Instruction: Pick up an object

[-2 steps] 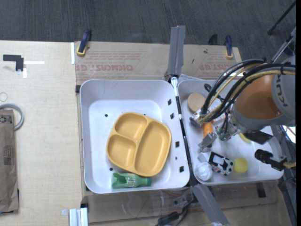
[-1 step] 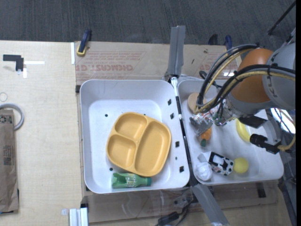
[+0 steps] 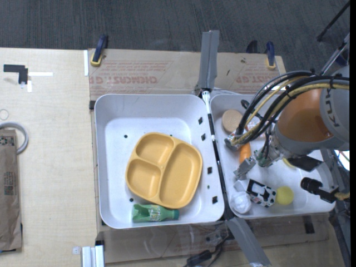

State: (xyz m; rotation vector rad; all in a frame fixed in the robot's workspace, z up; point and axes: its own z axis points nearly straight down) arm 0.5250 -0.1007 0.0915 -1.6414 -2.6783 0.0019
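My gripper (image 3: pixel 245 168) hangs low over the middle of the right bin (image 3: pixel 311 209), reaching in from the right under the orange wrist. Just above it lies an orange piece (image 3: pixel 245 152), partly hidden by cables. A black-and-white cow toy (image 3: pixel 260 193) sits just below and to the right of the gripper. A yellow ball (image 3: pixel 285 196) rests beside the toy. A white cup-like thing (image 3: pixel 241 203) lies in the bin's near left corner. A tan round disc (image 3: pixel 232 120) sits at the far left of this bin. I see nothing between the fingers.
The left bin (image 3: pixel 111 149) holds a yellow divided plate (image 3: pixel 164 170) and a green bottle (image 3: pixel 154 212) lying along its near wall. A grey divider post (image 3: pixel 209 60) rises between the bins. Cables (image 3: pixel 267 102) arc over the right bin.
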